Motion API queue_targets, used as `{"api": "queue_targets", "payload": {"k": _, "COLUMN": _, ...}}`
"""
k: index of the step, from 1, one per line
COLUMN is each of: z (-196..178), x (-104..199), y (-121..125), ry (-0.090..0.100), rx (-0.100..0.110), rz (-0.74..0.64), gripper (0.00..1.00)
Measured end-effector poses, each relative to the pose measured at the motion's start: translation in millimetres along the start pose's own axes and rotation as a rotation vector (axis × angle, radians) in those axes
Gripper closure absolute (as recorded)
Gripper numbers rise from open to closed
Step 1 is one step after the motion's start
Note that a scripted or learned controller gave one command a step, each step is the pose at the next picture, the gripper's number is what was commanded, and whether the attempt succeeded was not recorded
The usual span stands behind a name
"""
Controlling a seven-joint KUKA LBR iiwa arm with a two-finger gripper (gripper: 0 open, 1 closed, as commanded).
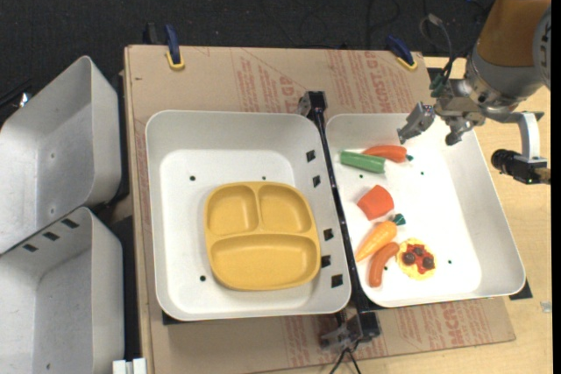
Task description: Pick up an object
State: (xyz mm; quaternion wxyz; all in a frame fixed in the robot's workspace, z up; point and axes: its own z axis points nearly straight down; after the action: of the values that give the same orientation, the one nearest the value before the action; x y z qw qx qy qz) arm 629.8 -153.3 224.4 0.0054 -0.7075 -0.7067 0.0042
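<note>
The right bin (491, 215) holds several toy foods: a green cucumber piece (362, 160), an orange-red carrot (387, 153) beside it, a red pepper chunk (376, 201), an orange carrot (378, 236), a red sausage (381, 263) and a small pizza slice (416, 258). My gripper (436, 127) hangs over the bin's far edge, right of the cucumber and carrot, its two fingers spread apart with nothing between them.
The left bin (175, 188) carries a yellow divided plate (261, 234). A black divider (329, 188) runs between the bins. Two spare white bins (53, 188) lean at the far left. Cables lie on the dark floor behind the bench.
</note>
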Motion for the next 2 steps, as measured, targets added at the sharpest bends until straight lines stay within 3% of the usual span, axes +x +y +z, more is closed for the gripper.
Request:
{"api": "queue_targets", "payload": {"k": 1, "z": -8.3, "x": 0.5, "y": 2.7, "ry": -0.002, "rx": -0.014, "rz": -0.003, "gripper": 0.00}}
{"api": "queue_targets", "payload": {"k": 2, "z": 41.2, "x": 0.5, "y": 13.4, "ry": -0.002, "rx": -0.012, "rz": -0.005, "gripper": 0.00}}
